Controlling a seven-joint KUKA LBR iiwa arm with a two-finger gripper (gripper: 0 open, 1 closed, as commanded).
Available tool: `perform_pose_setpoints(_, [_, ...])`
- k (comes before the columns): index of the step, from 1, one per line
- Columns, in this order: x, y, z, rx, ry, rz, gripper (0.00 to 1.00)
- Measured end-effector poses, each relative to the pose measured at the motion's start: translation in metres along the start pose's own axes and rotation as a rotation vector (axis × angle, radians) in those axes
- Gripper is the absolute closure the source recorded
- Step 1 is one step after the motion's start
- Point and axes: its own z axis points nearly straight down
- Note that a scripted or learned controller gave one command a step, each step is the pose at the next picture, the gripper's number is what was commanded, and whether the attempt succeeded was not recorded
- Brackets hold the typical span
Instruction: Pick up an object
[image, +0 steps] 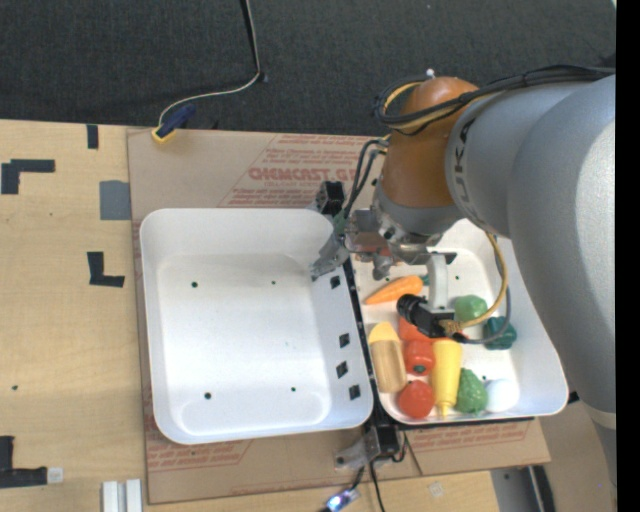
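My gripper (355, 264) hangs over the wall between the two bins, at the upper left corner of the right bin (540, 350). Its fingers are spread, one grey fingertip (325, 263) over the left bin's edge, and nothing sits between them. Just below it lies an orange carrot (396, 290). Further down in the right bin are a red piece (416, 345), a tan roll (386, 362), a yellow cone-shaped piece (447, 366), a red tomato (415, 400) and green pieces (470, 306) (472, 394). The arm hides the bin's far part.
The left bin (240, 330) is a shallow white tray with a few black dots on its floor. Black clips (345, 350) run along the shared wall. A teal piece (501, 335) and a white piece (502, 390) lie at the right bin's right side.
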Motion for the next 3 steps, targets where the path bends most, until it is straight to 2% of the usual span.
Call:
perform_pose_setpoints(1, [0.027, -0.019, -0.107, -0.011, 0.001, -0.001, 0.00])
perform_pose_setpoints(2, [0.118, -0.042, -0.204, -0.011, 0.002, -0.006, 0.00])
perform_pose_setpoints(3, [0.114, -0.041, -0.208, -0.002, -0.004, 0.000, 1.00])
